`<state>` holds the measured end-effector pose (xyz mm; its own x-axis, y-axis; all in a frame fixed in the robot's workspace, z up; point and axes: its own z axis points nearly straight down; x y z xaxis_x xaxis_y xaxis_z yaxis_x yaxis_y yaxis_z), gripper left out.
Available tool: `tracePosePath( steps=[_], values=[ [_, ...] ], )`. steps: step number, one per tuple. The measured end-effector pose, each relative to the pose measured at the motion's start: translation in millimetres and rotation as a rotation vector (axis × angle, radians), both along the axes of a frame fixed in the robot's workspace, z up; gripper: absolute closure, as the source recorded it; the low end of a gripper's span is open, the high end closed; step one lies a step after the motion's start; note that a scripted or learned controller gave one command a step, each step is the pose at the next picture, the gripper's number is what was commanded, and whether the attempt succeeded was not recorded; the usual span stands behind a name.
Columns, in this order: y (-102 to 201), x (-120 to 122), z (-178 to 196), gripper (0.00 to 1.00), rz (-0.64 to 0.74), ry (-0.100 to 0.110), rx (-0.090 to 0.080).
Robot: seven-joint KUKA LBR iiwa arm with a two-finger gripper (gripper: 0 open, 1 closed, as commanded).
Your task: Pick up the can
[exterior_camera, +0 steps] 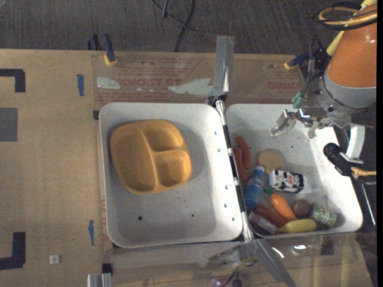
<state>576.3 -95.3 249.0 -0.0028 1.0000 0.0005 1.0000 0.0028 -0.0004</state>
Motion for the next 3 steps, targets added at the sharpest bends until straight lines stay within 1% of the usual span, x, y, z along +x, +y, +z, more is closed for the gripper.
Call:
tracePosePath(
  steps=[1,2,3],
  values=[
    [-47,-81,-72,0.00,-0.029,0.000,0.000],
    [-102,-97,-130,0.00,-0.080,0.000,0.000],
    [-98,-75,-163,0.00,-0.099,-0.003,0.014]
  ],
)
